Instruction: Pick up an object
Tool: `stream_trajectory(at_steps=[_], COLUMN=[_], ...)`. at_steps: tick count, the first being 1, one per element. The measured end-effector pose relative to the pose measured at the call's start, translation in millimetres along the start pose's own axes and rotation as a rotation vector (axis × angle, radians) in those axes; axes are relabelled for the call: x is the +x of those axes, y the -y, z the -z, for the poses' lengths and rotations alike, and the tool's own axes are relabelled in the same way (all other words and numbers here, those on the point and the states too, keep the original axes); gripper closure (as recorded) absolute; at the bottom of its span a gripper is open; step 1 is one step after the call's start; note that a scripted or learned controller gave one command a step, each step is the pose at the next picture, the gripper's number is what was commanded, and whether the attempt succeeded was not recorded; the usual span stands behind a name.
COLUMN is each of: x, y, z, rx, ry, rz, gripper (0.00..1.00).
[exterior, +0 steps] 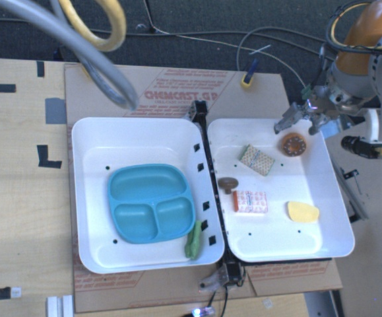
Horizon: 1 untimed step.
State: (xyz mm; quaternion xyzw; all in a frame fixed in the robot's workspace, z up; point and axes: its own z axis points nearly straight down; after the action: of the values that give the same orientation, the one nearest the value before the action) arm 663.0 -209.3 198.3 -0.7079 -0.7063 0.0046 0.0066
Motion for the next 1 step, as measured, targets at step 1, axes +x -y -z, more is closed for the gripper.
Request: stream_trajectory(at_steps=[1], x=[0.9], y=[-2.8], z=[10.7], rx=[-0.014], ry=[0.003], rz=[0.004], gripper=[0.0])
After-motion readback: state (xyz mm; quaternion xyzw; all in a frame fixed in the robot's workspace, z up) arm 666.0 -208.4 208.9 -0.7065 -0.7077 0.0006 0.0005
